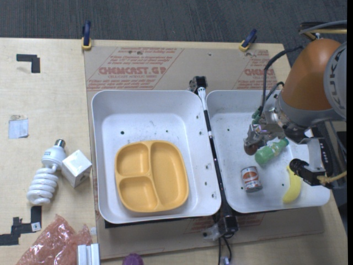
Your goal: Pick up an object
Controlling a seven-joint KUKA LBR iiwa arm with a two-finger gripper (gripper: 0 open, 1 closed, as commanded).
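Gripper low in right white bin, centre-right of frame, beside green plastic bottle; finger spread indiscernible.

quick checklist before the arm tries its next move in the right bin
1. Claw is over the right bin: ok.
2. Something is gripped in the claw: cannot tell.
3. Green bottle lies right beside the claw, within reach: ok.
4. Can sits apart from the bottle: ok.
5. Banana lies against the bin's right wall, awkward to grasp: not ok.
6. Yellow plate in the left bin is out of the way: ok.
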